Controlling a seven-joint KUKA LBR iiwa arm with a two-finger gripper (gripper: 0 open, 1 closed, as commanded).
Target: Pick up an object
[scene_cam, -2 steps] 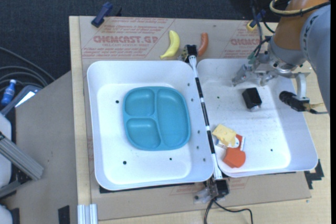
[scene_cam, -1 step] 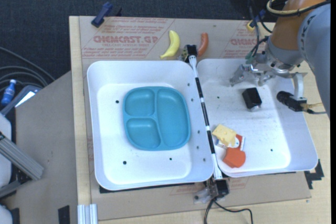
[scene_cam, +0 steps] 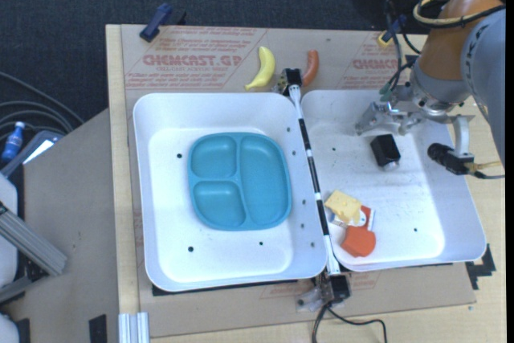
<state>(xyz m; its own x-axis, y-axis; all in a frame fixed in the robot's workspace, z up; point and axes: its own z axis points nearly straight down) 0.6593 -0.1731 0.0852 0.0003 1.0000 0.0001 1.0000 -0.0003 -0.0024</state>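
In the right bin (scene_cam: 418,205), a yellow wedge-shaped block (scene_cam: 344,207) lies near the left wall, towards the front. An orange-red piece (scene_cam: 359,241) sits just in front of it, touching it. My gripper (scene_cam: 386,149) hangs over the back half of the same bin, pointing down, its black tip close to the bin floor. It is well behind the two objects and a little to their right. Nothing shows in its grasp. The grey arm with its orange band (scene_cam: 466,8) comes in from the upper right.
The left bin (scene_cam: 161,132) holds a teal divided plate (scene_cam: 239,179). Behind the bins, on the cardboard, lie a yellow banana (scene_cam: 261,68) and an orange sausage-shaped toy (scene_cam: 310,67). A blue clip (scene_cam: 155,22) sits at the board's back left corner. A black divider (scene_cam: 307,149) runs between the bins.
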